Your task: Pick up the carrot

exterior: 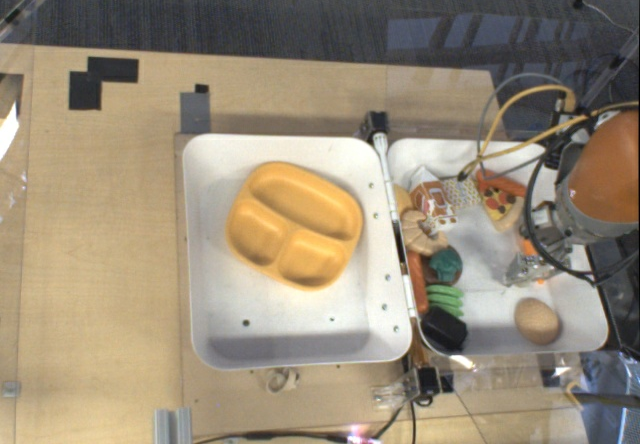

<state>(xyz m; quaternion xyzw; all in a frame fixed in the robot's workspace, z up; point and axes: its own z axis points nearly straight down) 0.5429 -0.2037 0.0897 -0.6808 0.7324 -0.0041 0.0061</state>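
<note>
1. Carrot (416, 288), thin and orange, lies along the right bin's (575, 332) left wall, centre-right of frame.
2. Claw (527, 267) hangs over that bin at right; whether it is spread or pressed together I cannot tell.
3. Yellow tray (295, 224) fills the left bin (215, 332).

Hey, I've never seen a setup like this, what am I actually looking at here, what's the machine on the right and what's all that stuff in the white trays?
This is a single photo from a camera fixed above a wooden bench, looking down at a slant. Two shallow white bins sit side by side. The left bin holds a yellow plate with three compartments. The right bin holds a jumble of toy food: a slim orange carrot along its left wall, a green vegetable, a dark teal ball, a pizza slice and a tan egg. The machine is a robot arm with an orange band, reaching in from the right. Its gripper hangs over the right bin, well away from the carrot it should pick up.
</note>
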